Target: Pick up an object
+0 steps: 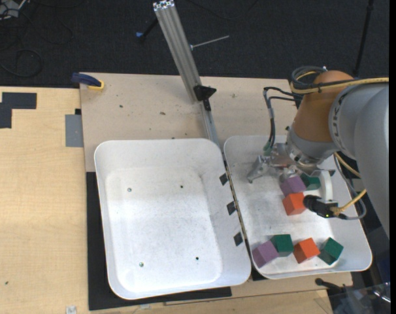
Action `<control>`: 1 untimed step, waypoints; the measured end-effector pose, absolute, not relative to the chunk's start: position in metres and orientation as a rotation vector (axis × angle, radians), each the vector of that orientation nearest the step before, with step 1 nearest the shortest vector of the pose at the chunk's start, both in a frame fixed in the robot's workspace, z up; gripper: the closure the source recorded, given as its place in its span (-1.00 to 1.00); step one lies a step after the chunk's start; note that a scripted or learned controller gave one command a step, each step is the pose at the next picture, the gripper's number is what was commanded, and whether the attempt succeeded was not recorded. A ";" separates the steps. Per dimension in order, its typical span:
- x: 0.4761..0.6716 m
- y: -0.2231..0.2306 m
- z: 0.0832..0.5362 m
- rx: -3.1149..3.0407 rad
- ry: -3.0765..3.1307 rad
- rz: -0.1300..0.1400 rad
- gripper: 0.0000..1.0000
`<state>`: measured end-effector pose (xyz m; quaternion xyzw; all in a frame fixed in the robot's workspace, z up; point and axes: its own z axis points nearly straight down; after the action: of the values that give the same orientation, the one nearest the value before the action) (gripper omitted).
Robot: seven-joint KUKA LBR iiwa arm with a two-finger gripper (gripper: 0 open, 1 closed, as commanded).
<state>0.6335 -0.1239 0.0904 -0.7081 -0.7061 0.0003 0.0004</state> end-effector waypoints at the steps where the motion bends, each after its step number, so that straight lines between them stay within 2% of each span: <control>1: 0.633 -0.125 0.101 -2.229 -2.212 0.001 1.00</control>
<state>0.6333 -0.1250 0.1013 -0.7099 -0.7043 0.0003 0.0008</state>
